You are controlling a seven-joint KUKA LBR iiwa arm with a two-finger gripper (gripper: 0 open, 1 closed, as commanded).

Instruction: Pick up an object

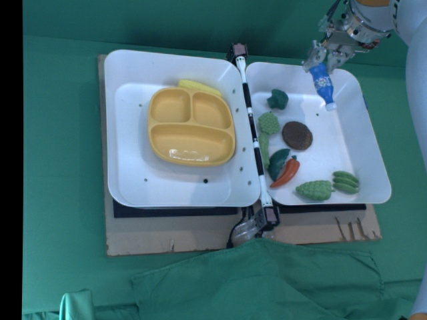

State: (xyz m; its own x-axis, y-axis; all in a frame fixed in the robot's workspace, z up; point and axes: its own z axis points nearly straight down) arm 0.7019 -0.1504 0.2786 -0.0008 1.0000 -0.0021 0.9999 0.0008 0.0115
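My gripper (323, 63) hangs over the far edge of the right bin (363, 132), shut on a small blue bottle with a white cap (324, 89). The bottle hangs tilted below the fingers, cap end down and toward the right, above the bin floor. Lying in the right bin are a dark green broccoli piece (278, 99), a light green broccoli (267, 125), a brown patty (297, 135), a dark green leaf (277, 162), a red-orange pepper (287, 173), a bumpy green gourd (314, 191) and green pea pods (345, 181).
The left bin (127, 165) holds a yellow divided plate (191, 125) with a yellow corn piece (199, 87) behind it. A black-and-white bar (252, 132) runs between the bins. Green cloth (267, 279) lies bunched at the front edge.
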